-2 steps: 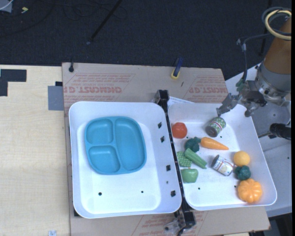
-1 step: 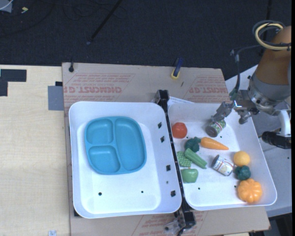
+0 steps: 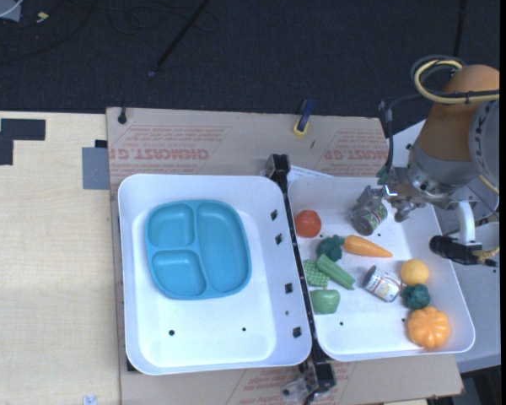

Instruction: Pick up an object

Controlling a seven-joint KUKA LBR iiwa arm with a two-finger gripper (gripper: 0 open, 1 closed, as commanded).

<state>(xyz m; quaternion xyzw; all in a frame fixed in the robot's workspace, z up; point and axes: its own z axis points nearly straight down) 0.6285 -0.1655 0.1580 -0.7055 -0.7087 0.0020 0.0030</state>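
The tool (image 3: 373, 212) hung over the far part of the right white bin (image 3: 464, 327), near its far right corner; whether it was wide or narrow could not be told. Just beside it, toward the bin's middle, lay a long orange plastic carrot (image 3: 368, 246) touching a dark green broccoli piece (image 3: 329, 247). A round red tomato (image 3: 308, 223) sat by the bin's left wall. A small silver tin can (image 3: 381, 283), a yellow lemon (image 3: 414, 272) and an orange pumpkin (image 3: 428, 326) lay toward the near right corner. A blue divided plastic tray (image 3: 198, 249) rested in the left white bin (image 3: 152, 336).
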